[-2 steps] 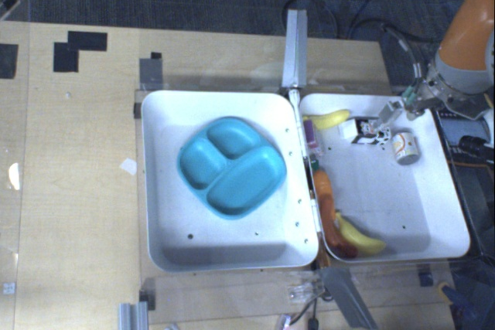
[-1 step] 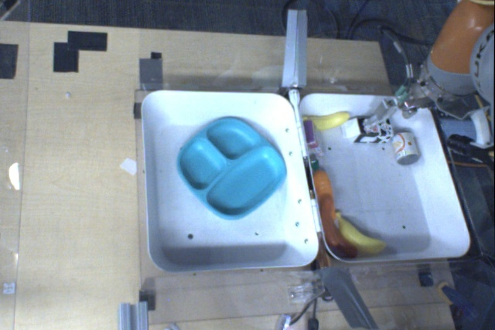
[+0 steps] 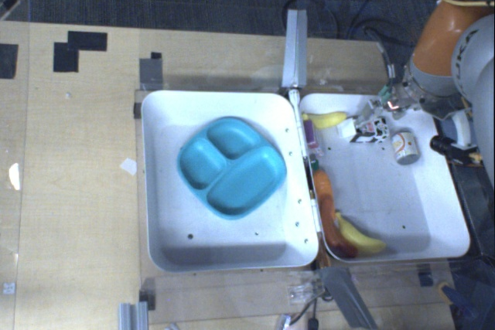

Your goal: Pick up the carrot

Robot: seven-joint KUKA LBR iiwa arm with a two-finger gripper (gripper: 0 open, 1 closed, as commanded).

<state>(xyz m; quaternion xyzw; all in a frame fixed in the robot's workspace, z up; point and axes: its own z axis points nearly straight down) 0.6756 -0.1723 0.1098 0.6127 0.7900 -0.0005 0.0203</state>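
Note:
The orange carrot [image 3: 323, 195] lies lengthwise against the left wall of the right bin [image 3: 433, 243], about halfway down. My gripper [image 3: 370, 126] hangs over the far part of that bin, well up and to the right of the carrot, between a small yellow banana [image 3: 328, 120] and a silver can [image 3: 404, 147]. Nothing shows held in it.
A second banana [image 3: 360, 237] and a dark red item [image 3: 343, 249] lie just below the carrot in the bin's near left corner. A purple object [image 3: 309, 134] sits by the wall above the carrot. The left bin [image 3: 162, 243] holds a blue divided plate [image 3: 232, 166].

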